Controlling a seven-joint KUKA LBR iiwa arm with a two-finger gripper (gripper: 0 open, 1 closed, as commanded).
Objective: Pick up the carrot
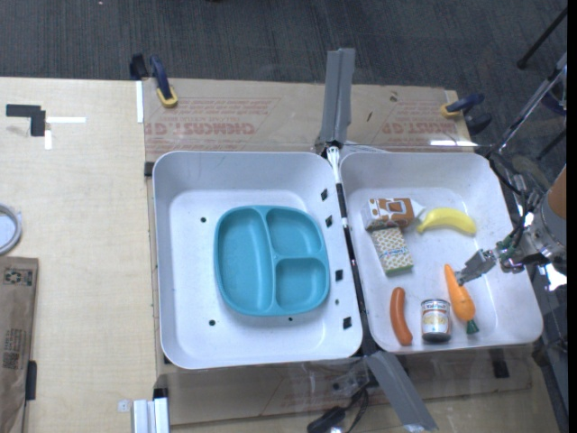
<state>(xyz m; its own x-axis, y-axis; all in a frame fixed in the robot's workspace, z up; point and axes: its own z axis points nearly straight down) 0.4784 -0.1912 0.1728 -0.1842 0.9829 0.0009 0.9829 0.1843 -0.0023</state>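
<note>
The carrot point(460, 298) lies in the right bin point(505, 197) toward its 5 o'clock corner, long axis running about 11 to 5 o'clock, just at 8 o'clock from the gripper point(475, 264), whose opening I cannot tell from here.

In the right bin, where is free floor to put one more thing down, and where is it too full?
Right bin: bare floor along the far wall, beyond the box and banana. Crowded near the front: sausage, can and carrot lie close together, with the gripper beside the carrot.
</note>
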